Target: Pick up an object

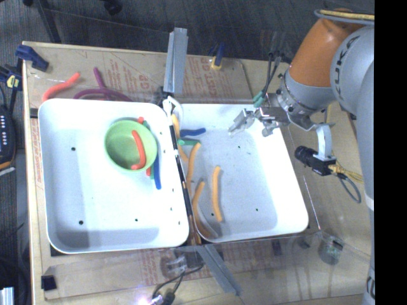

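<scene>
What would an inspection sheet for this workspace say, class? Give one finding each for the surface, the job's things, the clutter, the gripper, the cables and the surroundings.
Surface: wooden bench bearing a left bin and a right bin.
Job's things: green bowl with a red strip in the left bin; orange strips in the right bin.
Clutter: red and purple strips on the bench behind the left bin.
Gripper: gripper above the right bin's far edge, holding nothing visible.
Cables: black cable hanging by the arm.
Surroundings: dark carpet.
</scene>
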`<control>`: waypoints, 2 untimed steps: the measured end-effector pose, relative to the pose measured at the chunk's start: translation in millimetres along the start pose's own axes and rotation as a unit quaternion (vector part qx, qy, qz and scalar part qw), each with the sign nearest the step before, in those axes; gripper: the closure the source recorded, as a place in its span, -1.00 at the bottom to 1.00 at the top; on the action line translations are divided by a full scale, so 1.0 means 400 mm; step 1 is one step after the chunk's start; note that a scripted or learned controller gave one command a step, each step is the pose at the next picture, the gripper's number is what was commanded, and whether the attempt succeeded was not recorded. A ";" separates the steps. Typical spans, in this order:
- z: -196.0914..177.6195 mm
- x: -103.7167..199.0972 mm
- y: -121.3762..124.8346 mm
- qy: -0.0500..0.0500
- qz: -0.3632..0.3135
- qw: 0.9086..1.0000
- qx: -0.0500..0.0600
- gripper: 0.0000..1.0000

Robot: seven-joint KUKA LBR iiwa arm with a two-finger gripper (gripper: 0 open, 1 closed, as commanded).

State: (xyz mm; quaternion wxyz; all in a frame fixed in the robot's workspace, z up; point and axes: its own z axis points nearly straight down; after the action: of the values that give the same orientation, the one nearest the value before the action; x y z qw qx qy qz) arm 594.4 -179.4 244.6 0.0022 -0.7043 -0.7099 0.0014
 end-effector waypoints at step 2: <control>0.380 0.098 -0.092 -0.002 -0.110 0.994 -0.002 -1.00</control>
State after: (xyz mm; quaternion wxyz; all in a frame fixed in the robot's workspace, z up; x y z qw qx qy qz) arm 556.5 -140.2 92.6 -0.0003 -0.6223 -0.7828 0.0009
